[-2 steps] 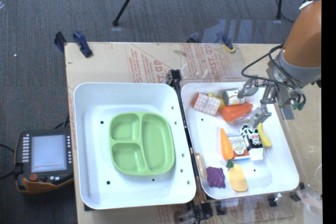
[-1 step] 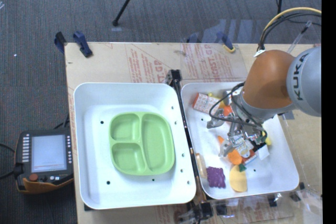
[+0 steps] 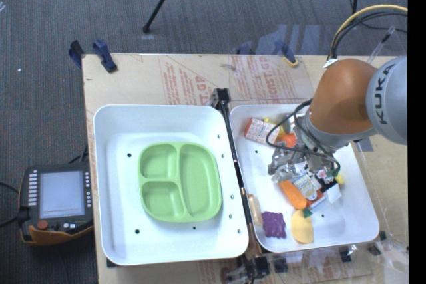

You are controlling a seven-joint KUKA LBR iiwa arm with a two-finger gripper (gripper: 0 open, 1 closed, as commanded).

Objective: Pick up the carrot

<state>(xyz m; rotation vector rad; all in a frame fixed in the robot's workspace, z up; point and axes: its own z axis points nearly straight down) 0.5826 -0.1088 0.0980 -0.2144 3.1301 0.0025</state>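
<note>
1. Nearest the camera, at the near edge of the right bin (image 3: 363, 226), a purple grape bunch (image 3: 273, 224) lies just beside a yellow fruit piece (image 3: 303, 230).
2. Just beyond them lies the carrot (image 3: 292, 193), orange, slanted, its far end tucked under the gripper (image 3: 298, 166).
3. Over it hangs the grey arm (image 3: 389, 103) with its orange band (image 3: 341, 98), reaching in from the right; whether the fingers are released or clenched, I cannot tell.
4. At the far left of that bin sits an orange-and-white carton (image 3: 255, 130).
5. Left bin (image 3: 110, 209): a green divided plate (image 3: 180, 181) in the middle.
6. Both bins rest on the tabletop (image 3: 166, 80).
</note>
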